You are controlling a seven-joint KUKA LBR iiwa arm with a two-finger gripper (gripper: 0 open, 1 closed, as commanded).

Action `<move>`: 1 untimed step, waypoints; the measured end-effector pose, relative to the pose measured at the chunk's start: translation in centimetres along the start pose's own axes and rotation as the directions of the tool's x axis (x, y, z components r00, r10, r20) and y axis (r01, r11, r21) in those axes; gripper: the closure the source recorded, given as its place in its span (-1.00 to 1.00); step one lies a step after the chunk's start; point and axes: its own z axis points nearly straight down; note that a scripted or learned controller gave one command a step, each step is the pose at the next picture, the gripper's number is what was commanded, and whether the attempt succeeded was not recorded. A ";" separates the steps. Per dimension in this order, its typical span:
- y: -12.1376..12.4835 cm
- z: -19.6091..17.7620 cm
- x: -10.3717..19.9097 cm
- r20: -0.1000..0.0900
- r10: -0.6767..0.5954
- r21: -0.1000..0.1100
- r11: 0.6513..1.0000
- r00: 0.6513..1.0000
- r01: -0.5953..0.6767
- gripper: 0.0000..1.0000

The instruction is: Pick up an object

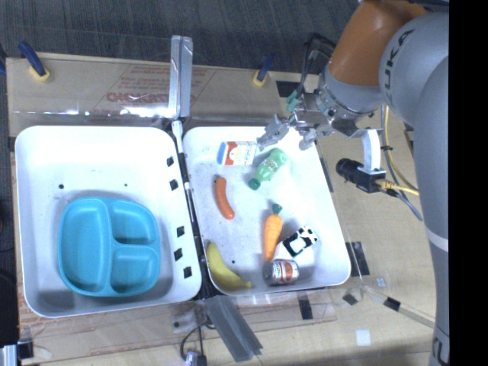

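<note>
"KUKA" lettering on grey arm point(412, 59)

Even bright overhead light, soft short shadows. White bins point(320, 181) below the claw point(290, 132) nearly blown out. Slightly soft focus, claw blurred.

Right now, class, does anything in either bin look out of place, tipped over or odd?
Mildly. In the right bin, the green bottle and the can lie on their sides instead of standing. Nothing looks spilled or damaged.
</note>
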 end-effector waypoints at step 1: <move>-2.3 15.9 -1.2 0.000 0.061 0.001 0.998 0.998 -0.061 -1.00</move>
